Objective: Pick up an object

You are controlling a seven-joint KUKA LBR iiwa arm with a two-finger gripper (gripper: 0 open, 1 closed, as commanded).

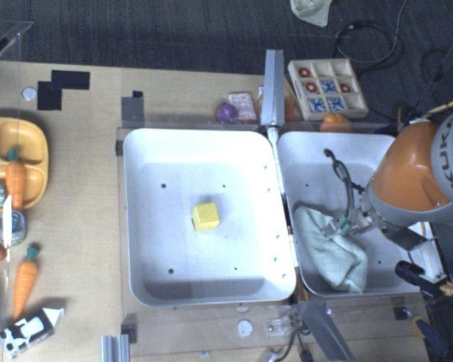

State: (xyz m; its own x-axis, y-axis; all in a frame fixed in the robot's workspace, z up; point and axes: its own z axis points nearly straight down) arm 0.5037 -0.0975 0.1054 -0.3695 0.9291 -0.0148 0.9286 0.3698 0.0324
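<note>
A light wooden bench [83,225] carried two white bins side by side: the left bin [147,277] held a small yellow block [206,216] near its centre. In the right bin [309,153], a crumpled pale cloth [328,251] lay at the near left. The gripper [340,228] sat at the cloth's upper right edge, pinching a fold of the cloth.

Single fixed camera above bench [75,292], looking down at slant. Far floor along top of frame, near bench edge at bottom. Left bin [143,202] and right bin [309,157] both whole in frame, centre to right of centre. Arm [419,176] enters from right. Moderate stand-off: bench clutter left of bins and objects behind bins included.
</note>
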